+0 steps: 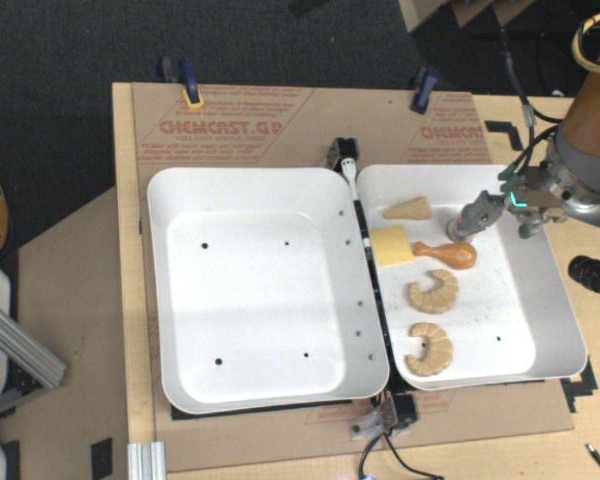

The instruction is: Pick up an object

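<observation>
The right bin (540, 298) holds several toy foods. A tan wedge (408, 208) lies near its far left, with a yellow block (390, 246) just in front of it. An orange drumstick (448, 255) stretches rightward from the block. Two tan croissants lie nearer the front, one (433, 291) mid-bin and one (429, 348) by the near rim. My gripper (472, 219) reaches in from the right and hangs just above and behind the drumstick's thick end. Nothing is seen held in it.
The left bin (180, 268) sits beside the right one, their rims meeting at a black divider strip (365, 258). Both rest on a brown board (280, 118) clamped at the far edge by a blue and yellow clamp (189, 80) and a blue clamp (423, 88).
</observation>
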Tool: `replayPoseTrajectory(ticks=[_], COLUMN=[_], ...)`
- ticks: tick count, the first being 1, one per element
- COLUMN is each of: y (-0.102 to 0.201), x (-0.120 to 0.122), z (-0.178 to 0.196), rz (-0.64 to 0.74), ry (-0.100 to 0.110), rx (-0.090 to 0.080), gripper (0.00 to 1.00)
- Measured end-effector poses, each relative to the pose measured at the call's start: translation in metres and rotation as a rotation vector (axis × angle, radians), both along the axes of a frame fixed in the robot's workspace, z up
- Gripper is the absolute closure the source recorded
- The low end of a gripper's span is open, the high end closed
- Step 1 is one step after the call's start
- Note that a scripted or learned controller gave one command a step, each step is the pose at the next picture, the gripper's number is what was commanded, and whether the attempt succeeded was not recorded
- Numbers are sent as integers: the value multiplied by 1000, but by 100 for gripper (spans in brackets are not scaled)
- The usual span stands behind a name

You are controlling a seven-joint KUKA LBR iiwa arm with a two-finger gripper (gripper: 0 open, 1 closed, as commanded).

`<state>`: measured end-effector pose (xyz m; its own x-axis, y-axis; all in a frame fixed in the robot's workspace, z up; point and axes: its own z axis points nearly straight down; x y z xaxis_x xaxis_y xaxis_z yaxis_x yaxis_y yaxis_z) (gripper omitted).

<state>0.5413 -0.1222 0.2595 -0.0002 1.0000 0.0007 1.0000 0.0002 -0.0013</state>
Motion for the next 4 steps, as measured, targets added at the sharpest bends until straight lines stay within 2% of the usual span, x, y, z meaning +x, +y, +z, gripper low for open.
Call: replayPoseTrajectory(ticks=[1, 2, 3, 4], y=[10, 22, 21, 83], x=[11, -26, -24, 48], z=[-177, -176, -165, -68], rz=[-1, -2, -2, 9], ry=[13, 6, -1, -17], rx=[3, 2, 0, -1], gripper=[0, 0, 100, 100])
